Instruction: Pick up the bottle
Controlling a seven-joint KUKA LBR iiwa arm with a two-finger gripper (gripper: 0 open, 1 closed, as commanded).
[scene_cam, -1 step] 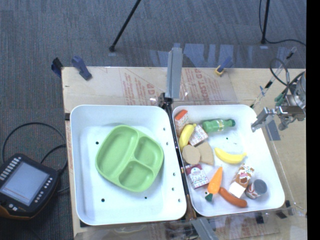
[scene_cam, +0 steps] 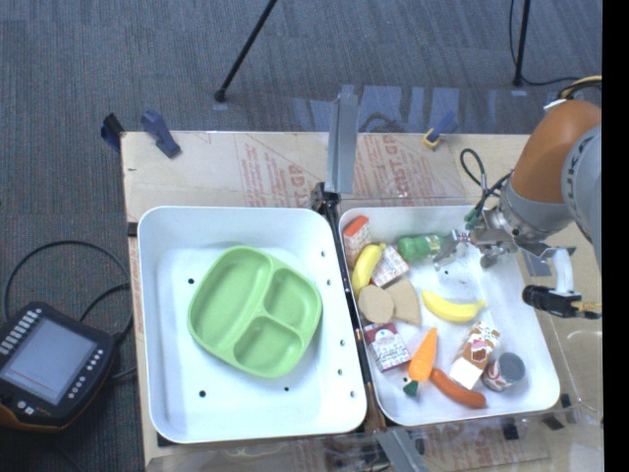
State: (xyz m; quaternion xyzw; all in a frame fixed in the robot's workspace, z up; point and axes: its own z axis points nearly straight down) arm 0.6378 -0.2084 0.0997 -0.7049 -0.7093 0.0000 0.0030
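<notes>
STEP: close on bottle (scene_cam: 421, 247) | END EFFECTOR (scene_cam: 465, 247): finger state cannot be determined | TARGET: lies flat just left of it, cap end nearest | ADVICE: straddle bottle body; avoid banana (scene_cam: 451, 307) below.

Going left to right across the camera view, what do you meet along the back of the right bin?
Small carton → green bottle → hand, all at the far side of the right bin.
</notes>
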